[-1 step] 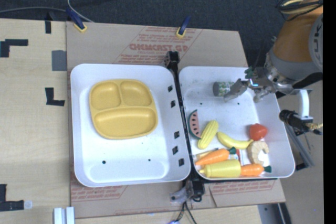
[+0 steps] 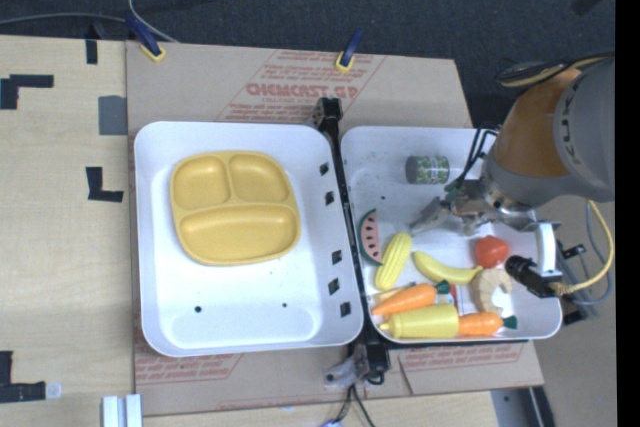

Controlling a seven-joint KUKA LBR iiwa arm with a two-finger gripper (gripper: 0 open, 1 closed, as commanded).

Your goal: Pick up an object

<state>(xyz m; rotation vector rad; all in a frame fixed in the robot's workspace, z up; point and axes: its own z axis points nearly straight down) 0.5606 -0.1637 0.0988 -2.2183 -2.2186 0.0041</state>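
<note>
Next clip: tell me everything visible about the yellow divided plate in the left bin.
The yellow divided plate looks like matte plastic, a rounded square with three compartments: two small ones at the far side, one wide one nearer the camera. It lies flat, right way up, on the floor of the left bin, in its far half. Nothing lies in it or touches it.

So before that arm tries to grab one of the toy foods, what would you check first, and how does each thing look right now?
1. Tool is over the right bin, where the objects are: ok.
2. Tool is free of any object: ok, nothing shows between its fingers.
3. Whether the fingers are spread wide enough: cannot tell.
4. Easy target nearby: ok, the green can lies apart from the rest at the bin's far side.
5. Other items are separated: not ok, the corn, banana, carrot and yellow bottle crowd together at the near side.
6. Left bin has room for a drop: ok, the yellow divided plate sits toward its far end.
</note>
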